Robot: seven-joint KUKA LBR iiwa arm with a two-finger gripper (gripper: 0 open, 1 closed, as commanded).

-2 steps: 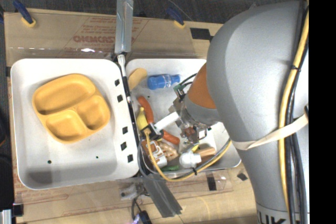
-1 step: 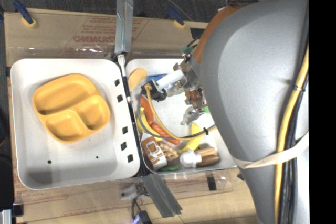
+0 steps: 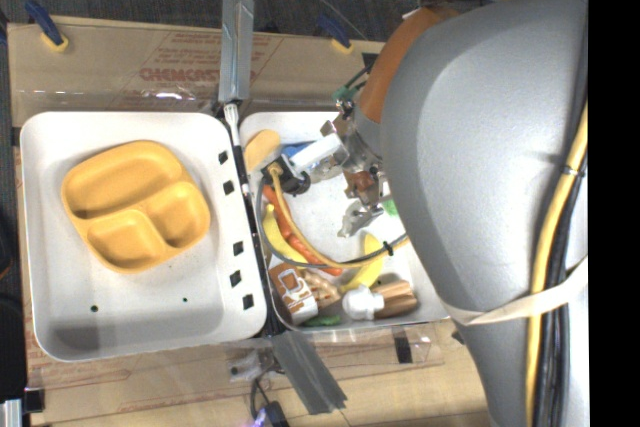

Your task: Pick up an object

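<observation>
Gripper (image 3: 358, 205) hangs over the right bin's (image 3: 322, 217) middle — finger state unclear. Banana (image 3: 278, 237), brown bottle (image 3: 378, 298) and other items crowd its near edge. Left bin (image 3: 45, 245) holds a yellow divided tray (image 3: 135, 203).

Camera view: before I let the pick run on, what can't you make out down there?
- Right bin: the grey arm covers its right side, hiding whatever lies there.
- Gripper: metal parts hang over the bin, but its finger state is too cluttered and small to read.
- Pile at the bin's near edge: items overlap; a brown bottle is partly hidden, others too small to name.
- Yellow divided tray in the left bin: fully visible.
</observation>
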